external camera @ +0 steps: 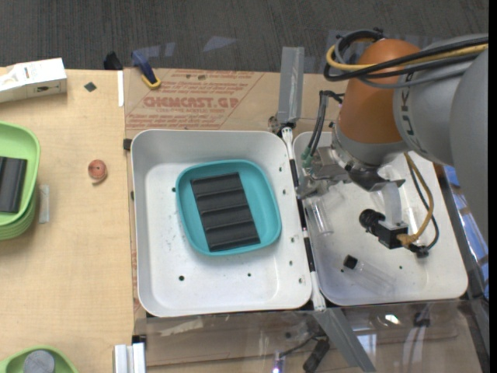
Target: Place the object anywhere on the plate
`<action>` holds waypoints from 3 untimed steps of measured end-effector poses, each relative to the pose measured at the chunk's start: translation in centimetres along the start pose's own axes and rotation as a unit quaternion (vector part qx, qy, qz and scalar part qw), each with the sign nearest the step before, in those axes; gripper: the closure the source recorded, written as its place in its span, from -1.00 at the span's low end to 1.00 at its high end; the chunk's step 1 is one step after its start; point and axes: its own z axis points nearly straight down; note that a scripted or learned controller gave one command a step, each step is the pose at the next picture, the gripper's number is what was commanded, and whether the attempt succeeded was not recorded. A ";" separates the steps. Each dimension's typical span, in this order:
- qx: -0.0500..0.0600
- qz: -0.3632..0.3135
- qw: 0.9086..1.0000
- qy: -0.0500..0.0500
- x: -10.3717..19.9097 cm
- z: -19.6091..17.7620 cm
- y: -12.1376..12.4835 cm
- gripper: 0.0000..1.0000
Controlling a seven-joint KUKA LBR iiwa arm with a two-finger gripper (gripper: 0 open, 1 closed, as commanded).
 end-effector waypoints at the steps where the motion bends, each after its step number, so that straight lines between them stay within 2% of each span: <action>1: 0.000 0.000 1.000 0.000 0.0 0.0 0.0 -1.00; 2: 0.000 -0.025 1.000 0.000 0.6 -0.1 7.8 -1.00; 3: -0.002 -0.085 0.996 -0.001 -3.8 -1.3 9.0 -1.00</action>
